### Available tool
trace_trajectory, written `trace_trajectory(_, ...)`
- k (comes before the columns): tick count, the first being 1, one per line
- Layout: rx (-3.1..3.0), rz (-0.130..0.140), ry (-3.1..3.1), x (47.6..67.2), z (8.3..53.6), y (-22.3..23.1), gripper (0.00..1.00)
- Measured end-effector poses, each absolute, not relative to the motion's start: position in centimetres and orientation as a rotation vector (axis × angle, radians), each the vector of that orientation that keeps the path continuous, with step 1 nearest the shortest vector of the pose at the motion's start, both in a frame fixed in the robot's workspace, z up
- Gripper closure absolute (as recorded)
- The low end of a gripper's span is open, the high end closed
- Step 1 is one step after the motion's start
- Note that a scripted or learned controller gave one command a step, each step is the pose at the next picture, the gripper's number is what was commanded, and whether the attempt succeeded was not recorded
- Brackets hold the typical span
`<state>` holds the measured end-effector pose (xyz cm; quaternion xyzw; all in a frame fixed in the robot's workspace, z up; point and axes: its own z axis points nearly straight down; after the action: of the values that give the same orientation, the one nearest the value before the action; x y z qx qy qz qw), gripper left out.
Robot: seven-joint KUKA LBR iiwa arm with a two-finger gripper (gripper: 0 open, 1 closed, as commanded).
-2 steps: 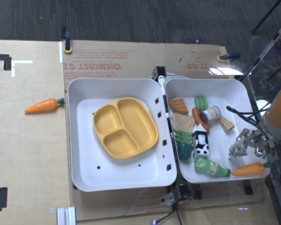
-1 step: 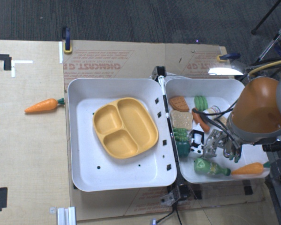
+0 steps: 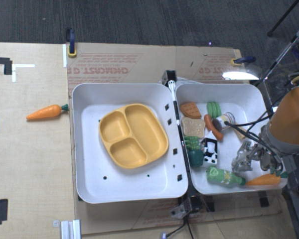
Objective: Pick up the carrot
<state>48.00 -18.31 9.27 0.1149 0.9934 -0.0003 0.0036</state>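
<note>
Just right of the jaws [image 3: 246, 159], whose opening could not be judged, a carrot [image 3: 264, 180] lay ungrasped in the right bin [image 3: 224, 89], leaving the whole pick outstanding.

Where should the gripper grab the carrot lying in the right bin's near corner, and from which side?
Grip the carrot across its thicker middle, coming straight down. It lies flat, lengthwise along the bin's near wall, its tip against the green bottle, so set the fingers across its width, probably tight at the wall.
</note>
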Motion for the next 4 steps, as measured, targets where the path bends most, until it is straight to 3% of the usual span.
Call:
trace_trajectory(1,-0.293,-0.001,3.12,48.02,9.29,-22.13,0.0)
trace_trajectory(4,-1.249,-0.005,2.873,48.66,9.33,-22.05,0.0)
